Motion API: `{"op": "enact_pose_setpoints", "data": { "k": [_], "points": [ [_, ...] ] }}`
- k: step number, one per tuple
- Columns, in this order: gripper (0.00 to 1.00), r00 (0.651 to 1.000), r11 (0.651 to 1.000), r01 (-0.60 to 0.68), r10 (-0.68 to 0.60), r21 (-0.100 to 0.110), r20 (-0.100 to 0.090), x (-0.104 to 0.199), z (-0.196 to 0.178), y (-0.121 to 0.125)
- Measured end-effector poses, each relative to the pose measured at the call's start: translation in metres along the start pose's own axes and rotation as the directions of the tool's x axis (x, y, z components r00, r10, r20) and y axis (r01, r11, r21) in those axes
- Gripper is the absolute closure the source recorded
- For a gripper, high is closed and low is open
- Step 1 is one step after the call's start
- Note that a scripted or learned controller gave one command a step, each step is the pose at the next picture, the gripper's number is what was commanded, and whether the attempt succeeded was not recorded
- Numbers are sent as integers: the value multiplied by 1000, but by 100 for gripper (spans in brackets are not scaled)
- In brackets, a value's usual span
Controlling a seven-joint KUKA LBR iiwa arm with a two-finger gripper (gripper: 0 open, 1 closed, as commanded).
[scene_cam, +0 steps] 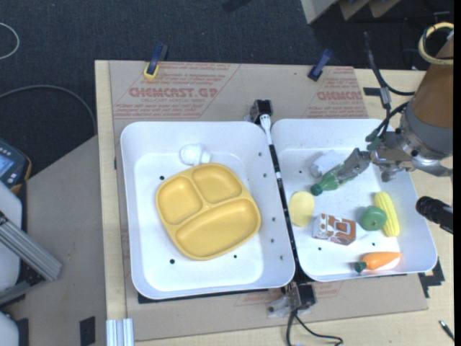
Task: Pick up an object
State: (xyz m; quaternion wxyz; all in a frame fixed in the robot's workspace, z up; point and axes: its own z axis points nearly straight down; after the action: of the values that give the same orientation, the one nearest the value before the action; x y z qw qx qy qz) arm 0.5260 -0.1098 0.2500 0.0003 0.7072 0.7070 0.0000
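Note:
My gripper (pixel 348 169) reaches in from the right over the right bin (pixel 425 259), slanting down to the left. Its tip sits right at the end of a green bottle-shaped object (pixel 325 184), which lies slanted on the bin floor; I cannot make out whether they touch. A pale grey object (pixel 321 164) lies just above the green one. Further down are a yellow round piece (pixel 301 207), a brown and white carton (pixel 335 229), a green fruit (pixel 372 218), a corn cob (pixel 388 213) and a carrot (pixel 378 262).
The left bin (pixel 137 193) holds a yellow divided plate (pixel 207 209) and a small white object (pixel 193 154) at its back. A black divider rail (pixel 277 175) runs between the bins. The arm's body (pixel 431 121) stands over the right bin's far right corner.

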Motion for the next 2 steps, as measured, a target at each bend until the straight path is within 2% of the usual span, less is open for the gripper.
{"op": "enact_pose_setpoints", "data": {
  "k": [1,2],
  "points": [
    [0,1000,1000,4,-4,4,-3,45,-23,-43],
    [0,1000,1000,4,-4,8,-3,87,29,-48]
  ]
}}
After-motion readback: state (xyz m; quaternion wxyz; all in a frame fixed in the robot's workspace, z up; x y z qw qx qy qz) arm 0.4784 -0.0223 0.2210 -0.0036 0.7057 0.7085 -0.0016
